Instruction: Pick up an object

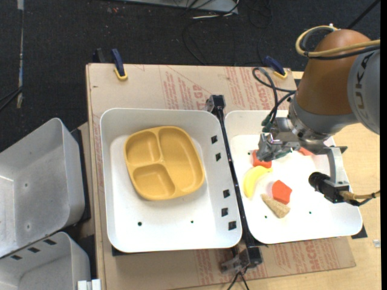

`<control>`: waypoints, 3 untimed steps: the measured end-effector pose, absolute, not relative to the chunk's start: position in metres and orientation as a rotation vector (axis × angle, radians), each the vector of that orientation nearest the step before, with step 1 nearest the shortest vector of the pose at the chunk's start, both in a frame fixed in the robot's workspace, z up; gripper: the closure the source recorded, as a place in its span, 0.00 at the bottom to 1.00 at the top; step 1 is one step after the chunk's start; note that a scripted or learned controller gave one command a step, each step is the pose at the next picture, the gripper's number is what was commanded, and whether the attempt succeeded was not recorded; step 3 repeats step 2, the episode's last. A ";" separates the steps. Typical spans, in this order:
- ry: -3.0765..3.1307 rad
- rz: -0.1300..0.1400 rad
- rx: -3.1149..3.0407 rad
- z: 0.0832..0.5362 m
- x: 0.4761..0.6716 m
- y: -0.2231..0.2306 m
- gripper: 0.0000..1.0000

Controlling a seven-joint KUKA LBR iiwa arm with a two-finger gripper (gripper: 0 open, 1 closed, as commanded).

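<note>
My gripper point(268, 151) is low in the right bin point(344, 222), near its upper left part, directly over a small orange piece point(260, 161) that shows just below it. A yellow banana-shaped toy point(253, 179) lies just below and left of that piece. An orange-red block point(281, 191) sits to the right of the banana, with a tan wedge point(276, 206) below it. A small red piece point(306, 152) peeks out to the right of the gripper, partly hidden by the wrist.
The left bin point(121, 222) holds a yellow divided plate point(163, 162). A black divider point(230, 168) runs between the bins. A black cable fitting point(323, 186) hangs over the right bin's right side. Grey tubs point(36, 180) stand off the bench at left.
</note>
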State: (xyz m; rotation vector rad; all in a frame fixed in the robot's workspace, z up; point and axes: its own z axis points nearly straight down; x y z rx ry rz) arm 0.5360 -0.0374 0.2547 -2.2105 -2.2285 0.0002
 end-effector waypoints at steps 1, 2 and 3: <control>-2.229 0.001 -2.211 0.239 0.533 0.020 1.00; -2.230 -0.002 -2.213 0.246 0.528 0.070 1.00; -2.230 -0.002 -2.213 0.246 0.528 0.070 1.00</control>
